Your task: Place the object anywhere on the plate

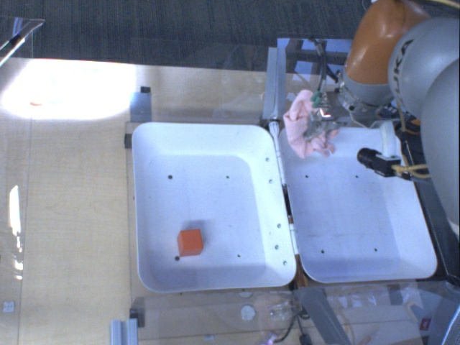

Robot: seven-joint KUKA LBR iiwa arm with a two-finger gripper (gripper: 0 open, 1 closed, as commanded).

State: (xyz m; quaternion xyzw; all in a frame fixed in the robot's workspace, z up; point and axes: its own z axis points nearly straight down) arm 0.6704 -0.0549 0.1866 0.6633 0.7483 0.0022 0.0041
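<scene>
Two white bins (215, 139), wooden bench (65, 192), dark carpet (180, 13)

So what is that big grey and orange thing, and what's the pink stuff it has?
That is a robot arm. A computer program moves it. The picture comes from one camera fixed above the bench, looking down at a slant, and the arm reaches in from the right. On the bench sit two shallow white bins side by side. The left bin has a small orange block lying in it. Over the far corner of the right bin is the arm's hand, its grabbing part. A crumpled pink cloth is right at the hand, but I can't tell if it is really gripped or just lying against it.
</scene>
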